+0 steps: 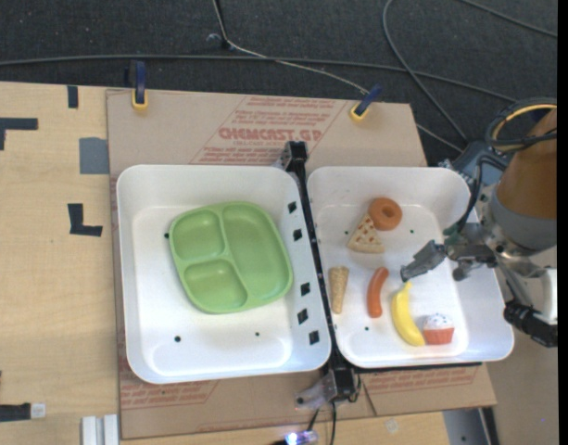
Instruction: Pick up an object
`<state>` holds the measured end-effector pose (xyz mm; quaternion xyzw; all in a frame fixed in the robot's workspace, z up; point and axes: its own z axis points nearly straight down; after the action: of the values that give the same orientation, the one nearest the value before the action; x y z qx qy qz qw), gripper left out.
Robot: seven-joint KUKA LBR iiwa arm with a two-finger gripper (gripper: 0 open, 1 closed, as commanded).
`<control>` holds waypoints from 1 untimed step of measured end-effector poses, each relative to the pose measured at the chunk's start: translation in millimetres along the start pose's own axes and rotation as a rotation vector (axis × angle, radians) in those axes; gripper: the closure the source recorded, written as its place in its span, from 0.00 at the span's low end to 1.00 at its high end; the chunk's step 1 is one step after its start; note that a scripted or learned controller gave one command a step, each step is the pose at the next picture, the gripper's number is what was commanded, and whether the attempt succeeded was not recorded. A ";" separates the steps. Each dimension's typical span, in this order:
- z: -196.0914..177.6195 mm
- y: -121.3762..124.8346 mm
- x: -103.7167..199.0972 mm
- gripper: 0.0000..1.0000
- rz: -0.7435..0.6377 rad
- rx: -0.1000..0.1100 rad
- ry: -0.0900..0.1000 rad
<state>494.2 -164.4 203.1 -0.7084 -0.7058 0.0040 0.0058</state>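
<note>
Bare floor in right bin [339, 188] above donut [386, 213], toys crowd below

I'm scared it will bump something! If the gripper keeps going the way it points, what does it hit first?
The gripper points left and a bit down. Probably the banana top or the red sausage; height is hard to judge.
</note>
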 end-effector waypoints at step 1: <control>-6.2 2.9 0.3 0.00 -0.004 -0.012 -0.002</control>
<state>497.1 -164.1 209.3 -0.7070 -0.7073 0.0007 0.0006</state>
